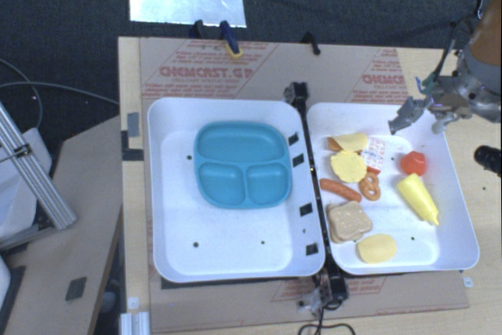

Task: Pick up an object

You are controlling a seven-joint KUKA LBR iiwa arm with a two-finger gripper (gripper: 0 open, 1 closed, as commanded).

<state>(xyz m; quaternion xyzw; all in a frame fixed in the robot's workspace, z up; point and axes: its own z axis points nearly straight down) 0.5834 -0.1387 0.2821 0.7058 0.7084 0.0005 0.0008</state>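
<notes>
Tomato (413,162), a small plastic toy just above the yellow bottle (419,198), looks light, stiff and rather slippery; you should pinch it across its middle. Your hand (423,115) hovers above it, fingers apart and empty.

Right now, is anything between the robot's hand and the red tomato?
Nothing visible blocks it. The hand hovers over the right bin's far edge, and the tomato lies just below it in the picture, with bare white floor between. The yellow bottle lies beyond the tomato.

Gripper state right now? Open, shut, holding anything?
Gripper: open, nothing between its fingers, above the far edge of the right bin.
</notes>
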